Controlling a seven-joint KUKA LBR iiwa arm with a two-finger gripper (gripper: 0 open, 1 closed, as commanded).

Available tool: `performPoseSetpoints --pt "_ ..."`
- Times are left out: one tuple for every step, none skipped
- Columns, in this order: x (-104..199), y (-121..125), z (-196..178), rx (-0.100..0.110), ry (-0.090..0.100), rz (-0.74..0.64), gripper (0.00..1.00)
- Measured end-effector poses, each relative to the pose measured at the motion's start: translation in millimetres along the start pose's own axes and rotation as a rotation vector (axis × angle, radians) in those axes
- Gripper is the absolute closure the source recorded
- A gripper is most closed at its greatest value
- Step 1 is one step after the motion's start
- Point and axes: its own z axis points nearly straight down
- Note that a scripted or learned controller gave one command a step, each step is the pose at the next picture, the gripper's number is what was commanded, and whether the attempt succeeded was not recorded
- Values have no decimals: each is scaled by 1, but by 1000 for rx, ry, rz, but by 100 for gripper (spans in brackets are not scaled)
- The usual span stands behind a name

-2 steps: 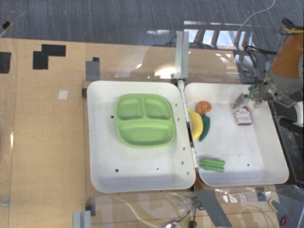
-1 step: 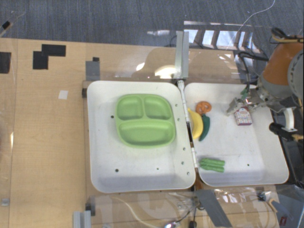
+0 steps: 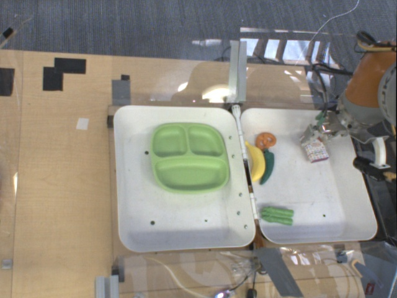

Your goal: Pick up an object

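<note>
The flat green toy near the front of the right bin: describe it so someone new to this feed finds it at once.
Start at the right bin, the one without the green divided plate. Go to its near left corner, where the ribbed green toy lies flat and alone on the white floor. Its neighbours, the banana, the dark green piece and the orange toy, cluster farther back along the divider.

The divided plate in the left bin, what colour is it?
Light green, all three compartments alike. The divided plate shows clearly in the overhead camera view.
</note>
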Motion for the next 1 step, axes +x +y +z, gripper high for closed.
performPoseSetpoints --pt "51 -19 -103 10 4 -55 100"
